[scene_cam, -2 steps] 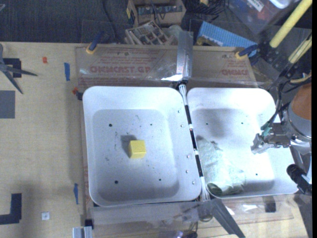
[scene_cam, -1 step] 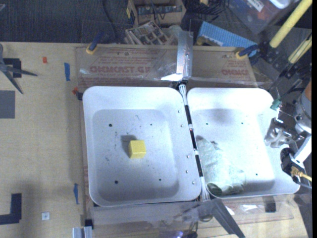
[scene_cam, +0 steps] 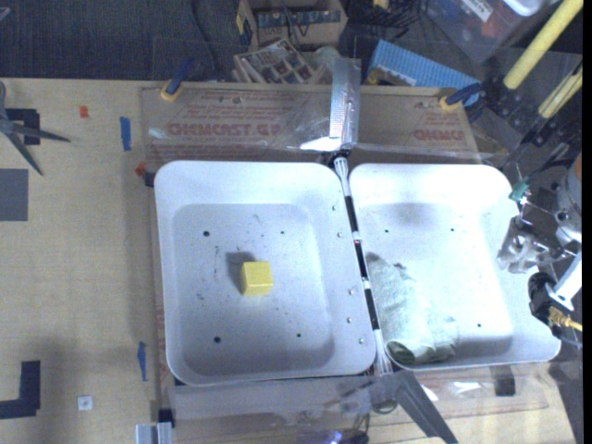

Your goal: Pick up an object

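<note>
Left bin [scene_cam: 176, 202]: a shallow white tray with rounded corners, its floor speckled with small dark marks and a few holes.
Yellow block [scene_cam: 257, 277]: sits on the floor of the left bin, near the middle and a little toward the bin's near side. It is small and nearly cube-shaped, so no long axis stands out; its edges are turned slightly off the bin's walls, one corner pointing toward the lower left of the view. A soft shadow lies just to its upper left.
Right bin [scene_cam: 481, 192]: the twin tray, touching the left bin along the central seam.
Rolled cloth [scene_cam: 407, 313]: a grey-green, mottled roll lying in the right bin against its left wall. Its long axis runs from the upper left, near the seam, down to the lower right, where the open, rounded end faces the near rim of the bin. It lies flat, not upright.
Gripper [scene_cam: 523, 248]: at the right rim of the right bin, a cluster of metal and dark parts at the end of the arm. It is well apart from both the block and the cloth. The view is too cluttered and blurred there to judge how it is set, so that cannot be told. Nothing is seen held in it.
Bench [scene_cam: 74, 276]: pale wood surface around the bins, with blue tape marks and a few dark patches at the left.
</note>
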